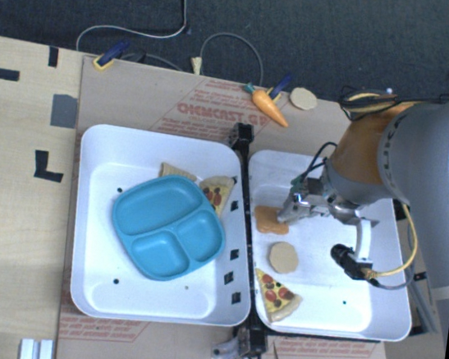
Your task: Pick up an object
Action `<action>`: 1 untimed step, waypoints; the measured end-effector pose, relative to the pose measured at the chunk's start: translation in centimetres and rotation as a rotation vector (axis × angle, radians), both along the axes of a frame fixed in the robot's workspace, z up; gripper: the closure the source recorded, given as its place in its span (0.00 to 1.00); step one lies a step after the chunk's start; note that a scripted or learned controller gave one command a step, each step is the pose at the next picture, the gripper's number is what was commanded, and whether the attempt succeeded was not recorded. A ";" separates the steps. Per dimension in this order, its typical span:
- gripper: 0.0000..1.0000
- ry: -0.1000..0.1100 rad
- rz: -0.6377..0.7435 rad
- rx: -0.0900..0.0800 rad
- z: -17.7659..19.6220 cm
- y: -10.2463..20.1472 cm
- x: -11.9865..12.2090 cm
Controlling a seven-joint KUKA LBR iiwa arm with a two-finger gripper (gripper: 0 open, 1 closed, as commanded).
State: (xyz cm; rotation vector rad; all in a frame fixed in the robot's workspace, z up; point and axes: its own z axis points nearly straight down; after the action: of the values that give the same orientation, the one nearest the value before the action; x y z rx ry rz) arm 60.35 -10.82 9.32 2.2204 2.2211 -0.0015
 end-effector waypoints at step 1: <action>0.00 0.001 0.000 0.001 -0.1 0.0 0.0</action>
State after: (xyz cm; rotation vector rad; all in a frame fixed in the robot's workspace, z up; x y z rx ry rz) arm 60.34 -10.81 9.19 2.2214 2.2222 -0.0021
